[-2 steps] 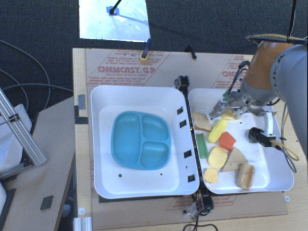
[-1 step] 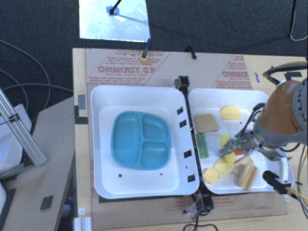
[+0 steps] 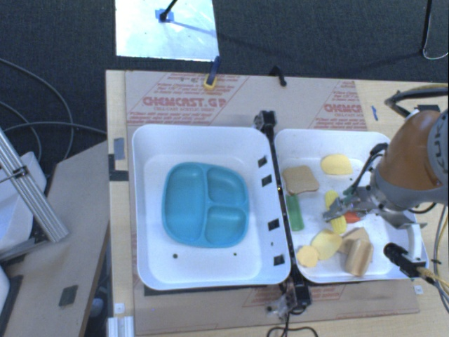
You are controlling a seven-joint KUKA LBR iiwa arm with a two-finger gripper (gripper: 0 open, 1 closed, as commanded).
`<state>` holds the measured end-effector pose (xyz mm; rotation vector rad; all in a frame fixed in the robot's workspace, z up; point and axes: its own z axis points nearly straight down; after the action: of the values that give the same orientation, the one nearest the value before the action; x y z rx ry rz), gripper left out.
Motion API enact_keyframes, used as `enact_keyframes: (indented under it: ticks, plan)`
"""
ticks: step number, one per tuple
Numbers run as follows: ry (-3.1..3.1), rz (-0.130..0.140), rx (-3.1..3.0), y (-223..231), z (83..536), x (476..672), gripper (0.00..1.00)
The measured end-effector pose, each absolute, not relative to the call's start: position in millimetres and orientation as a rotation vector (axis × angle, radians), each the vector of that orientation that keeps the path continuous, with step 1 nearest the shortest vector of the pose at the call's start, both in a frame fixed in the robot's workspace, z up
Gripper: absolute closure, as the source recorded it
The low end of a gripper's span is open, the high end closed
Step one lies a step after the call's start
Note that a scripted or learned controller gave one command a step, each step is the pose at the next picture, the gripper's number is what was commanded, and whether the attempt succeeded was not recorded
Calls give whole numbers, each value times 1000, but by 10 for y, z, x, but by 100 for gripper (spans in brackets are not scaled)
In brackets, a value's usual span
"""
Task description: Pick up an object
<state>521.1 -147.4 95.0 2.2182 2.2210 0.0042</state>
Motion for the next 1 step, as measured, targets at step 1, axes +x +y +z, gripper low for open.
enact_keyframes:
  ticks: [1]
  plan:
    - [2229, 12, 2203, -806, 1547, 5873, 100]
